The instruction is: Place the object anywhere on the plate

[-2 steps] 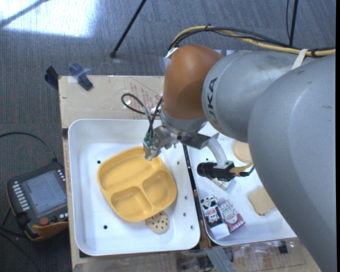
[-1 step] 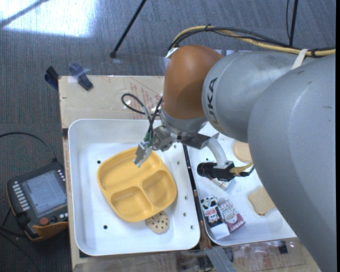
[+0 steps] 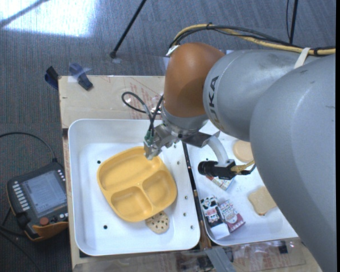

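Observation:
A yellow plate [image 3: 137, 188] with three compartments lies in the middle of the left white bin [image 3: 88, 208]. My gripper [image 3: 152, 150] hangs over the plate's far right rim, pointing down. Nothing visible lies in the plate's compartments. A round chocolate-chip cookie [image 3: 158, 224] rests on the bin floor at the plate's near edge, partly tucked under the rim. The arm's orange band and grey body cover the space above the gripper.
The right bin [image 3: 275, 224] holds two small cartons [image 3: 222, 215] near its front left, a slice of toast [image 3: 262, 200] and a pale round biscuit [image 3: 243, 151] farther back. A pendant [image 3: 38, 199] lies on the floor to the left.

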Robot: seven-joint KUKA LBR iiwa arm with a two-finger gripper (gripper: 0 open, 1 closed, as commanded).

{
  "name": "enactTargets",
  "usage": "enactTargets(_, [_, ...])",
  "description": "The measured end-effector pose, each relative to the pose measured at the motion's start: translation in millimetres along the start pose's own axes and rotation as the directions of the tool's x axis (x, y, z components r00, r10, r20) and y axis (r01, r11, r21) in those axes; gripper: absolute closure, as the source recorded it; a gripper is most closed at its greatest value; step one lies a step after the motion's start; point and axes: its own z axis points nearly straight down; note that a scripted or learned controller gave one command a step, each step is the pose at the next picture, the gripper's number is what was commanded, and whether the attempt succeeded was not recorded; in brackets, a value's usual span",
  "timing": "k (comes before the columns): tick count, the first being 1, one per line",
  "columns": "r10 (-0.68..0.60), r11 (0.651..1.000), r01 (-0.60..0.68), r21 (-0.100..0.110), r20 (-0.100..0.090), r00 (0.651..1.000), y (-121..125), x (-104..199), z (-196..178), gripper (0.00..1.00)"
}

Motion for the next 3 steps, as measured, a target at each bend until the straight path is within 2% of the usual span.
enactTargets(1, [0.000,1.000,0.000,0.000,0.000,1.000,0.0,-0.1,0.0,0.00])
enactTargets(2, [0.000,1.000,0.000,0.002,-0.001,1.000,0.6,-0.4,-5.8,1.00])
enactTargets(3, [0.000,1.000,0.000,0.002,-0.001,1.000,0.6,-0.4,-5.7,0.00])
